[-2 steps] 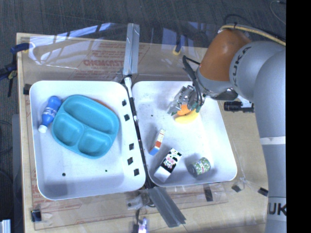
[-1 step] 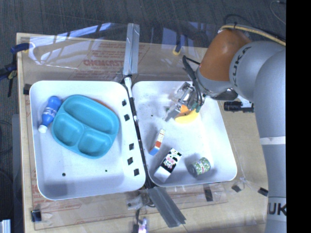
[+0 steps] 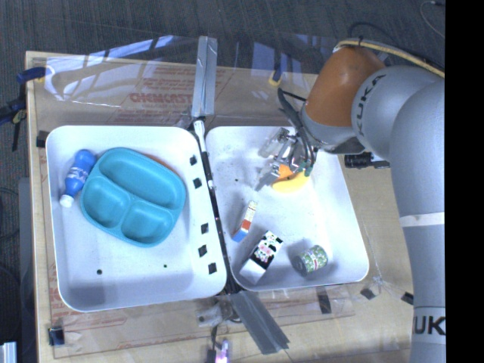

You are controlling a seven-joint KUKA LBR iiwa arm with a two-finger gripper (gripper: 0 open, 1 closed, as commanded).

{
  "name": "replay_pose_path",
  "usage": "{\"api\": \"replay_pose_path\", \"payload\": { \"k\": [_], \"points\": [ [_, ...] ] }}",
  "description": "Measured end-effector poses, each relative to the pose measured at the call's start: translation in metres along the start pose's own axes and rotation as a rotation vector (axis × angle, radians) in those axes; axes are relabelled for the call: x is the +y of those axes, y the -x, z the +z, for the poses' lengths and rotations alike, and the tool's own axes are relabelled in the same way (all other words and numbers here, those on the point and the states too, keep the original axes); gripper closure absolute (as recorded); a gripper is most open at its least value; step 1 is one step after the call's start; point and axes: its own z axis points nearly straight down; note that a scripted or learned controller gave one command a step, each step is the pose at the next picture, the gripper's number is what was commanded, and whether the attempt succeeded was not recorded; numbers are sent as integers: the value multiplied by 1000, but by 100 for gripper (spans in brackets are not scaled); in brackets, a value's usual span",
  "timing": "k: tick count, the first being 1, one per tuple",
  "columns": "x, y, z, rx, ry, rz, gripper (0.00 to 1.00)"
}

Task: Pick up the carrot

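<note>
The carrot [image 3: 288, 173] is a small orange piece in the upper middle of the right bin [image 3: 333, 203], resting against a yellow object [image 3: 292, 185]. My gripper [image 3: 283, 159] hangs directly over it, reaching in from the right. The gripper covers the carrot's upper part, and I cannot tell whether the two are touching.
Lower in the right bin lie a thin tube with orange and blue ends [image 3: 246, 221], a black-and-white carton [image 3: 264, 252] and a green can [image 3: 311, 259]. The left bin [image 3: 68, 278] holds a blue divided tray [image 3: 136, 195] and a blue bottle [image 3: 76, 174].
</note>
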Motion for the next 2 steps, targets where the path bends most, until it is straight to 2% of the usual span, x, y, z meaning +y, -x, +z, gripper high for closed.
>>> {"api": "replay_pose_path", "payload": {
  "k": [1, 2],
  "points": [
    [-4, -7, 1, 7, 1, -539, 0],
    [2, 8, 1, 9, -1, -106, 0]
  ]
}}
